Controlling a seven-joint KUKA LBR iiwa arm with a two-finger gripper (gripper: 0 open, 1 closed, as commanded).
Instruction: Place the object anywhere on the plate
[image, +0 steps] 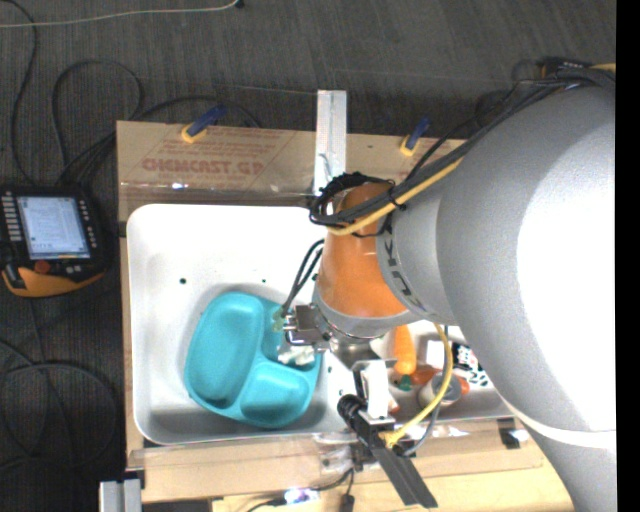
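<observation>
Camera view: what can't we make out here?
- Tool: fingers hidden beneath the arm's wrist; open or shut unreadable.
- Right bin: mostly covered by the arm; just an orange object and a spotted object peek out, identity unclear.
- Teal plate: right edge overlapped by wrist hardware.

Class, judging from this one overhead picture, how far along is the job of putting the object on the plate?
Done: nothing visible; the turquoise plate in the left bin carries no object. In hand: the arm hangs over the divide between bins, its gripper hidden below it. Left: an orange object still lies in the right bin, so picking and placing remain.
</observation>
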